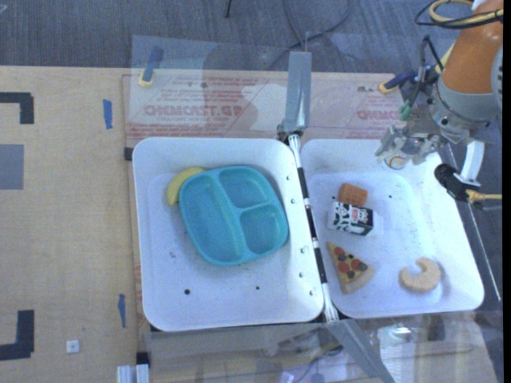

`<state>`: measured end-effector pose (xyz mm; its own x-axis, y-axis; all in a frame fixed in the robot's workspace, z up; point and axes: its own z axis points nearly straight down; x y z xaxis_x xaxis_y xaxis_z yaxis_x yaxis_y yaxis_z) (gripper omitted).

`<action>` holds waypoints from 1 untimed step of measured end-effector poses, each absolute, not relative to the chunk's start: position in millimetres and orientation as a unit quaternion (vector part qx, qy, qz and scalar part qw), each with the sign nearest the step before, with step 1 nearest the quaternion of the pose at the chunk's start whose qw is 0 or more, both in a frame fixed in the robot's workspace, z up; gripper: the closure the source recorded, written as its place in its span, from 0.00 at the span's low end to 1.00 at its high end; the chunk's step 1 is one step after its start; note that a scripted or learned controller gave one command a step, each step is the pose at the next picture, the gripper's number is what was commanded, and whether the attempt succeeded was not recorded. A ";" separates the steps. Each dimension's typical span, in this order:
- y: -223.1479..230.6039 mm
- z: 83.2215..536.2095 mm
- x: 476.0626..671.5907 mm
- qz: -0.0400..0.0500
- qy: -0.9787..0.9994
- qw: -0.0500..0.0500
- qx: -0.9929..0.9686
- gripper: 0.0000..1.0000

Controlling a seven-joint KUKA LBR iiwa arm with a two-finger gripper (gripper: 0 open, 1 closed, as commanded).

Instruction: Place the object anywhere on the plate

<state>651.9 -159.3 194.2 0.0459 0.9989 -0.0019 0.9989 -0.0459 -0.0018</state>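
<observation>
Right of centre in the frame, the right bin [471,270] carries four loose things, any of which could be the object the task means: an orange block [352,194] near the bin's upper middle, a small black-and-white carton [352,219] touching it just below, a toy pizza slice [349,266] lower down by the divider, and a pale croissant-shaped piece [421,275] toward the lower right. All four lie flat on the bin floor, so none has been lifted.

Left of the divider, the left bin [160,294] bears the blue plate [233,214], a three-compartment tray tilted a little in the frame. Every compartment shows bare blue. A yellow banana [176,183] peeks out from under or beside the plate's upper left rim; whether it touches the rim I cannot tell.

At the upper right of the frame the gripper [407,146] hangs over the top edge of the right bin, well apart from the four objects and far from the plate. Its fingers are a tangle of pale metal from this angle, and I cannot tell whether they are spread or closed; nothing appears between them.

Judging from this, the task is at its very start: no grasp made, no carry begun, plate unfilled. What remains is the pick, the move across the divider, and the release onto the plate.
</observation>
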 end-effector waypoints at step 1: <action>-62.5 207.2 661.3 0.000 -0.690 0.000 -0.723 1.00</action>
<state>661.3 -62.5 207.2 0.0465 0.9989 -0.0005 0.9989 -0.0465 -0.0008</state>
